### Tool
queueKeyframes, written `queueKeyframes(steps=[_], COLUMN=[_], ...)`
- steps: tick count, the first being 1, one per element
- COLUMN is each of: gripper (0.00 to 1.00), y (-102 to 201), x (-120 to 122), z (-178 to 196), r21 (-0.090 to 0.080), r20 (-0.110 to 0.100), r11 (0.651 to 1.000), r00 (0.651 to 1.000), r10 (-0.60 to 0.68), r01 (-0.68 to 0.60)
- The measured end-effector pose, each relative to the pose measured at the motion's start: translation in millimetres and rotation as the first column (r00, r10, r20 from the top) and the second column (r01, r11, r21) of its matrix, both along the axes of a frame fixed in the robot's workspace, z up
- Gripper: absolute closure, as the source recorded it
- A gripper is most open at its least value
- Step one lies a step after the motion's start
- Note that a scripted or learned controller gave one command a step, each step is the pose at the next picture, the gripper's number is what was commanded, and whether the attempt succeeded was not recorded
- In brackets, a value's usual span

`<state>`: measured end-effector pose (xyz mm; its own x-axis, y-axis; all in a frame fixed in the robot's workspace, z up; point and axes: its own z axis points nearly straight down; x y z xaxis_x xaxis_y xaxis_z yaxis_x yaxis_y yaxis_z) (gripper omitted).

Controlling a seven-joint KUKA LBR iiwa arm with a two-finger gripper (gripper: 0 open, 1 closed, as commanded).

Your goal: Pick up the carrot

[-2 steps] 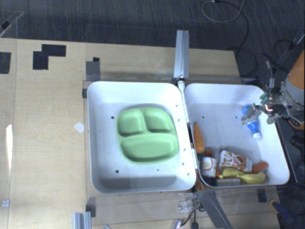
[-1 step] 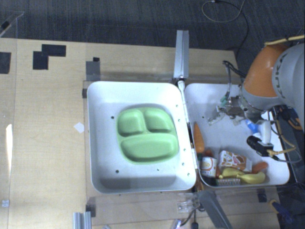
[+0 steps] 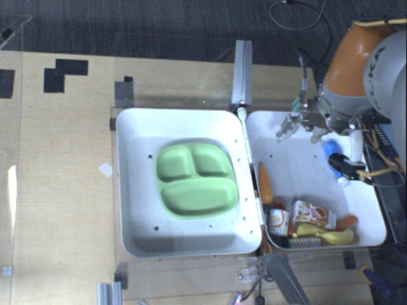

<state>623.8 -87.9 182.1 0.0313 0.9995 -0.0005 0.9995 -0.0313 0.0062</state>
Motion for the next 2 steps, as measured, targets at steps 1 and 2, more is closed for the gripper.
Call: queueKeyframes(steps=[1,2], gripper=[0.00,1.00], y=[-4,-2], x=[40,43], z=[-94,-80], r21=[-0.003,-0.006], r20=[0.002,0.011], r11=[0.942,0.940], r00=[0.942,0.940], r10=[0.336,0.340], r01=[-0.336,-0.340])
